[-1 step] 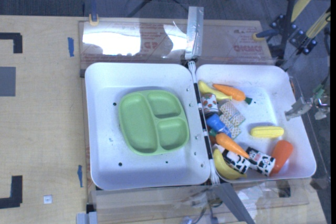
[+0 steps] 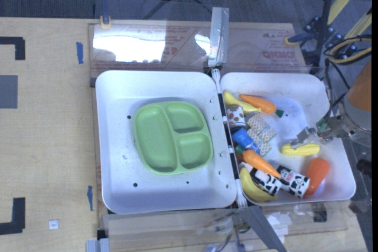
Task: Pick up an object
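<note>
The gripper (image 2: 308,135) is seen low over the right bin (image 2: 307,84), just above a yellow banana-like piece (image 2: 300,150). Finger spread cannot be told, being too small and blurred. A green divided plate (image 2: 173,137) lies in the left bin (image 2: 112,127).

Arm comes in from right edge of view, approx mid-height; orange band visible at far right, w/ grey wrist hardware below it; gripper (image 2: 312,134) extends leftward from wrist, low and roughly level; thin metal fingers (image 2: 304,135) point left; fingers look close together, but too small and blurred to tell the gap or whether anything sits between them.
</note>
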`<state>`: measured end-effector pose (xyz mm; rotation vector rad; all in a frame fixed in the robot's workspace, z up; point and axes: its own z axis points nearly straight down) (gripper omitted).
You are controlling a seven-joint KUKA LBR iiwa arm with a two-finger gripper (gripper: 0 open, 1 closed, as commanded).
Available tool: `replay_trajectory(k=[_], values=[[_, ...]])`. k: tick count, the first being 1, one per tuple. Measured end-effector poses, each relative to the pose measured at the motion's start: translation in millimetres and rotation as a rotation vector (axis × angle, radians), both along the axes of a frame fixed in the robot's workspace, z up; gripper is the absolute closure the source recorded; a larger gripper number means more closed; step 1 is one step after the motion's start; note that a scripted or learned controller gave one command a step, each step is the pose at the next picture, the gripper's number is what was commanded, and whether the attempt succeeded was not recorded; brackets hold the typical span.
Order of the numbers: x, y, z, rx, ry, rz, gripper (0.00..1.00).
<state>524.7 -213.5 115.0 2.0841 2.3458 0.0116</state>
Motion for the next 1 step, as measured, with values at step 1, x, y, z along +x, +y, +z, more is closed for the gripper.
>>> replay_trajectory(k=[1], values=[[-37.3,-4.3,13.8,0.006,0.009,-0.11,0.0]])
